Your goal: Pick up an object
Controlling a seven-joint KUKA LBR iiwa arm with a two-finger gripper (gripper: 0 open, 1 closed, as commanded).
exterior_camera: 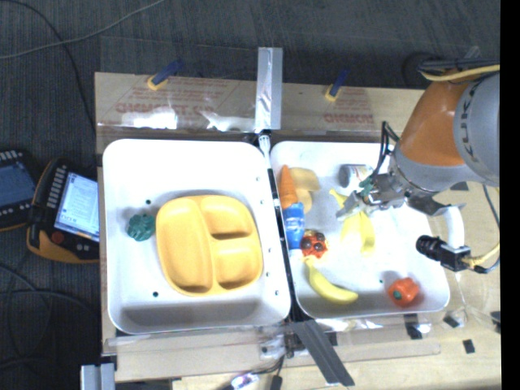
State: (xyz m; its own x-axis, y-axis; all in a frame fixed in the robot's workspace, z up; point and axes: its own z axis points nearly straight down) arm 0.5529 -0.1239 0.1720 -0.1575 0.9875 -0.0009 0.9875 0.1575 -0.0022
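- While you watched from above, the grey arm [455, 128] with its orange band reached in from the right over the right bin [422, 299], a shallow white tray with rounded corners and a smooth, glossy wall.
- Its fingers [363, 197] sat low in that bin, just above a peeled-looking yellow banana piece [360, 230]; you could not tell whether they were open or closed, and nothing was plainly seen between them.
- You would have found a whole curved yellow banana [329, 287] lying near the bin's front, smooth and matte.
- Just beside it, against the dividing wall, lay a small round red-and-orange toy [314, 243], a blue packet [294, 220] and an orange, carrot-like cone [287, 187], in a row from front to back.
- A pale tan rounded lump [304, 179] touched the cone, and a small shiny metal can [352, 173] lay near the back wall.
- A red tomato-shaped piece [403, 291] with a green top rested in the front right corner, well apart from the fingers.
- The left bin [122, 299] held a yellow plastic tray [210, 242] with three moulded compartments, and a knobbly green lump [140, 227] just beside its left edge.
- Both bins stood side by side on the brown worktop [130, 96].
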